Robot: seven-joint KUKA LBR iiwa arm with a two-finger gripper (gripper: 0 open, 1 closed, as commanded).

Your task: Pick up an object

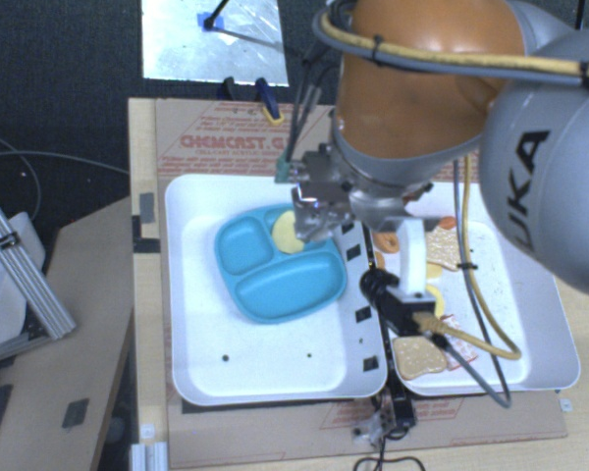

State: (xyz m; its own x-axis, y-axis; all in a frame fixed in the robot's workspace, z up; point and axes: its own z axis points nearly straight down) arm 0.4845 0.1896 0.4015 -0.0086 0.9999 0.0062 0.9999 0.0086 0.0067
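Reaching down over the blue tray, nothing lifted yet.

Hovering low in the left bin [201, 361]: end effector [312, 214], down at the upper right compartment of the blue divided tray [275, 273], right over a pale yellow rounded object [287, 232] lying in that compartment. Impossible to tell from this slant whether spread apart, together, or clamped on anything. No object seen raised clear, so judged mid-approach at best: grasp and lift both left to do. Tray smooth, glossy moulded plastic with rounded corners and three sections; yellow piece soft-edged, partly hidden by the metal tooling. In the right bin [555, 361], flat toast-like slice [419, 358], tan and speckled, plus small orange and white bits. Bins shallow, matte white, on a cardboard-covered table [226, 135].
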